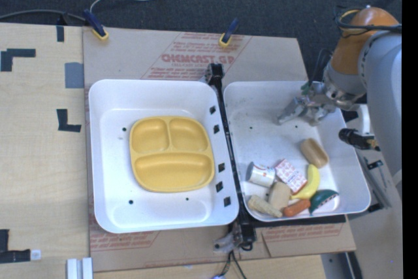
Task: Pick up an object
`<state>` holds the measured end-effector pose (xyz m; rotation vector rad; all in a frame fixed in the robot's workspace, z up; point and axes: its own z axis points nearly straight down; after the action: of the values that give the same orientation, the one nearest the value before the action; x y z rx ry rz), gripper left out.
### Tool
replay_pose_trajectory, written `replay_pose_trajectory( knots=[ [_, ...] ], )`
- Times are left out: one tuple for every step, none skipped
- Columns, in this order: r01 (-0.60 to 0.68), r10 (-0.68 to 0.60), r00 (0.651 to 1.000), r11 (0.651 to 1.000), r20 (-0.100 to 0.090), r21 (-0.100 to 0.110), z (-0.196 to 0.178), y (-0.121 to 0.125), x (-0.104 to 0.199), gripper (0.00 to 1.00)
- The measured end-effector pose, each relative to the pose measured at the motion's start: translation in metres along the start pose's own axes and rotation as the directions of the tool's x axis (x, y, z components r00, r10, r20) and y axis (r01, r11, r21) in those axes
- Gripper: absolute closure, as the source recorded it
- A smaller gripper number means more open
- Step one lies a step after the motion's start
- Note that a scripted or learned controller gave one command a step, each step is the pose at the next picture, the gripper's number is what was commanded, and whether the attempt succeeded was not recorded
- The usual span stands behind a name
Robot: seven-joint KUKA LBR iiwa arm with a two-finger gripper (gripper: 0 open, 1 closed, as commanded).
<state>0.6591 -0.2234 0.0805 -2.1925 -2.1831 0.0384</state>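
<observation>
The gripper [302, 111] hovers over bare floor in the right bin [261, 98], fingers spread and holding nothing. The toys [290, 183] sit heaped in the near corner (well apart from it), so it must reach there.

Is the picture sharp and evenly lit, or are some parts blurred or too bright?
Camera view: light is soft and even, shadows faint; the white bins look bright, nearly washed out at the rims. The yellow plate is fairly sharp; the gripper and small toys look soft, with details unclear.

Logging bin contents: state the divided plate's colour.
Yellow; the divided plate in the left bin shows best in the camera view.
</observation>
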Motion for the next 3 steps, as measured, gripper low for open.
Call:
replay_pose_trajectory(
  knots=[
    [0.007, -0.006, 1.0, 0.999, 0.016, -0.053, -0.003, -0.063, 0.0, 0.0],
    [-0.004, 0.005, 1.0, 1.0, 0.009, -0.009, -0.001, -0.002, 0.037, 0.0],
    [0.006, -0.005, 1.0, 0.999, 0.017, -0.052, -0.005, -0.02, 0.0, 0.0]
  ],
)
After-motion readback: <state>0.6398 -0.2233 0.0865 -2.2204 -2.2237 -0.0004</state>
